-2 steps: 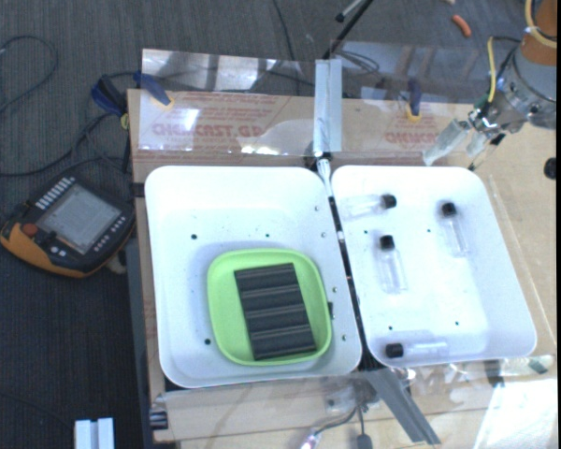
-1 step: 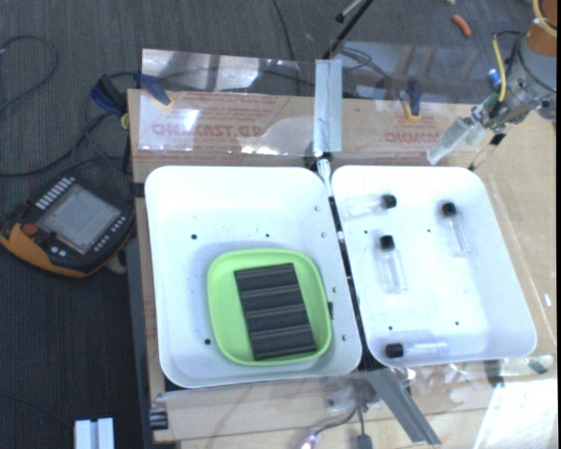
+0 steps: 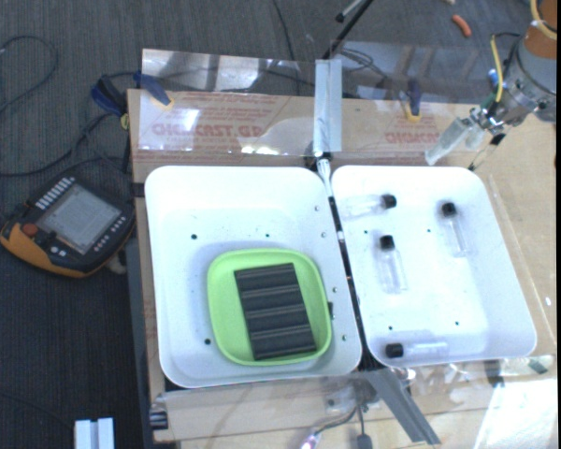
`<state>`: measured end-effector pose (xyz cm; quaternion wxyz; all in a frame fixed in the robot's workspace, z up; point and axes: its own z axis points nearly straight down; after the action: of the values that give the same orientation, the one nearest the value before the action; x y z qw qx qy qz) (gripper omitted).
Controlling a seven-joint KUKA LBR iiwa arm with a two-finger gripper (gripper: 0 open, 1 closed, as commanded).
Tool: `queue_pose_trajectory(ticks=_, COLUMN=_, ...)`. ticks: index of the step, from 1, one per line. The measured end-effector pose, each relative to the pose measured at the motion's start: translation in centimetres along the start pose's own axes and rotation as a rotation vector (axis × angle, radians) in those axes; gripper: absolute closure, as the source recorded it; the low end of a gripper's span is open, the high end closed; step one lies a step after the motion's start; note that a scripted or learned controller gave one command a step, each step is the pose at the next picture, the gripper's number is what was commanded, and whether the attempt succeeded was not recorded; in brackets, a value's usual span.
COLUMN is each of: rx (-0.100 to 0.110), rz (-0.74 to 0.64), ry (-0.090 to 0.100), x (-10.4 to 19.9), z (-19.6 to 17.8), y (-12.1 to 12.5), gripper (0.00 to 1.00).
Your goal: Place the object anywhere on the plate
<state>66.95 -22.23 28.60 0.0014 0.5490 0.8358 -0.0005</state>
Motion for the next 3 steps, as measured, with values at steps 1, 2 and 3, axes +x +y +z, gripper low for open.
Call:
queue_pose_trajectory(ticks=1, rx=0.000, rz=-0.129, ry=-0.001, x=0.8, z=0.3, y=0.4, gripper=0.00)
queue_pose_trajectory(ticks=2, rx=-0.002, rz=-0.338, ry=-0.003, x=1.3, z=-2.5, y=0.6, gripper=0.00)
queue_pose_trajectory(ticks=3, rx=0.000, rz=-0.365, ry=-0.002, x=0.1, z=-1.2, y=-0.5, gripper=0.00)
